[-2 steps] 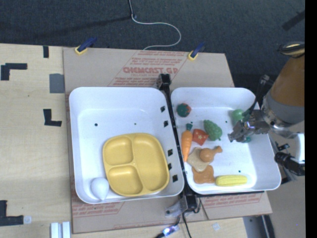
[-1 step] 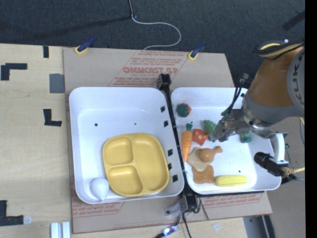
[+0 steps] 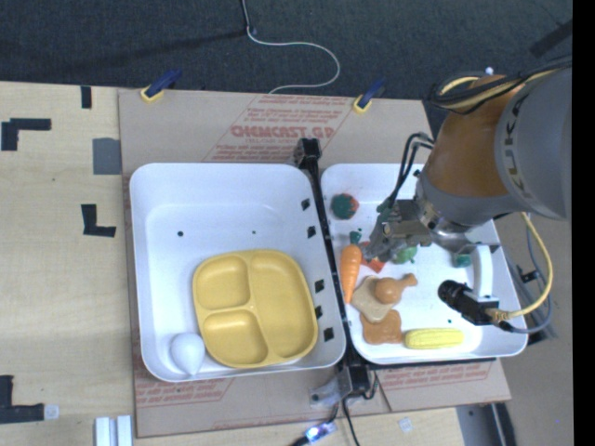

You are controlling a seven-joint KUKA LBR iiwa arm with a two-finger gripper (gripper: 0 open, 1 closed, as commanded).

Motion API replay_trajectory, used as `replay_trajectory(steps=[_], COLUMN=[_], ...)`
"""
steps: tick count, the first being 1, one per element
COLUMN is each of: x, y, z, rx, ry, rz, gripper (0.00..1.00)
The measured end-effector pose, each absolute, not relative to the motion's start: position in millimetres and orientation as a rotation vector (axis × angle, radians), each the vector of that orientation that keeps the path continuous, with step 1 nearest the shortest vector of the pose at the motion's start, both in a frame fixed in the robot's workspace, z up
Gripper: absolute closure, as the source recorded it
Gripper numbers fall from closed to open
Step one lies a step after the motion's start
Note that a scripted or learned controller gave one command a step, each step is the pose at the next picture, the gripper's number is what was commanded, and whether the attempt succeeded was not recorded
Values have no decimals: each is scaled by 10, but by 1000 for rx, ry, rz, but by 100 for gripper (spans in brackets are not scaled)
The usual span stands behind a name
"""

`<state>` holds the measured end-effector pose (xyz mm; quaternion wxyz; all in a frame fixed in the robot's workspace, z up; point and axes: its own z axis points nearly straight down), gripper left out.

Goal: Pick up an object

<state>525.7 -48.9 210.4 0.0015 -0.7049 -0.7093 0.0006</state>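
Dark blue-grey carpet-like flooring [image 3: 112, 21] fills the top of the camera view, with a thin white cable [image 3: 288, 49] looping across it. Below that lies the pale wooden worktop [image 3: 56, 277], marked with short black tape pieces [image 3: 28, 130]. A brown cardboard sheet [image 3: 270, 128] covers its middle, held at the far edge by two blue-and-yellow clamps [image 3: 160, 84]. Red print on the cardboard appears upside down and is too blurred to read for certain. Curved grey lettering on the arm's casing [image 3: 544, 151] is cut off and also unreadable.

The two white bins sit side by side on the cardboard. The end effector [image 3: 395, 235] is low inside the right bin [image 3: 493, 342], under the orange band [image 3: 465, 156] of the arm; whether it is apart or together I cannot tell, as the wrist hides that.

Just to its left lies an orange carrot [image 3: 349, 269], beside the wall between the bins. Beyond it, toward the far wall and slightly left, is a small green-and-red ball [image 3: 345, 204]. Nearer the camera than it are a tan drumstick-shaped toy [image 3: 390, 289] and a brown piece [image 3: 381, 328], with a yellow corn cob [image 3: 434, 339] by the near wall. A small green thing [image 3: 406, 250] sits right at it.

Well to its left, the left bin [image 3: 153, 193] holds a yellow divided plate [image 3: 254, 307] and a white egg-like object [image 3: 187, 349].
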Motion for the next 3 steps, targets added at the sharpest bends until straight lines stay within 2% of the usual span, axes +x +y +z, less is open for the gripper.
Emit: replay_trajectory(steps=[1,2,3], x=[5505,5513,5584], y=[-56,240,246], z=[2243,2134,2174], rx=[-2213,-2216,-2219], ry=[-2229,-2224,-2222], rz=[-2,4,2], gripper=[100,100,100])
